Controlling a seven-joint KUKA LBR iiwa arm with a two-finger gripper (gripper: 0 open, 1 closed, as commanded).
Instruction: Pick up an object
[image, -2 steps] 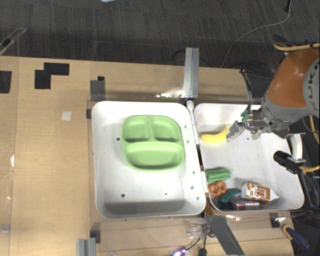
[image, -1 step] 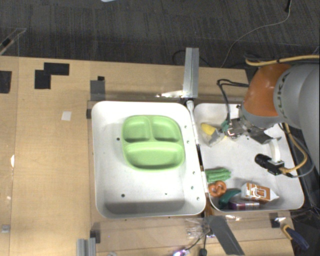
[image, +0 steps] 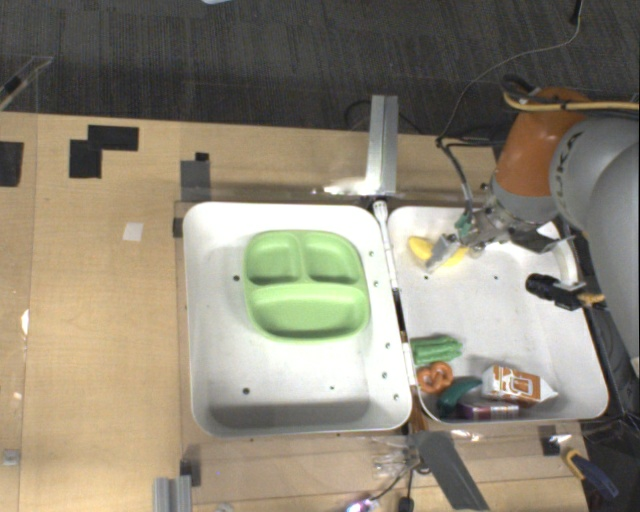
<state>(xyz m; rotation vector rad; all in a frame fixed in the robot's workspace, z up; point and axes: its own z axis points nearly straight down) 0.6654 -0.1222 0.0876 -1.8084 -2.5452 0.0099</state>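
My gripper (image: 467, 236) is low in the far part of the right bin (image: 560, 330), right next to a yellow banana-shaped toy (image: 428, 249). The toy lies near the bin's far left corner, and its right end reaches under the gripper tip. I cannot tell whether the gripper has a hold on it. Along the bin's near left side lie a green toy vegetable (image: 436, 349), a brown pretzel (image: 435, 377), a small orange-and-white carton (image: 512, 383) and a dark purple marker-like thing (image: 482, 408).
The left bin (image: 215, 380) holds a green divided plate (image: 305, 283). A metal post (image: 384, 150) stands behind the wall between the bins. The grey arm with its orange band (image: 535, 150) comes in from the right, over the right bin's far corner.
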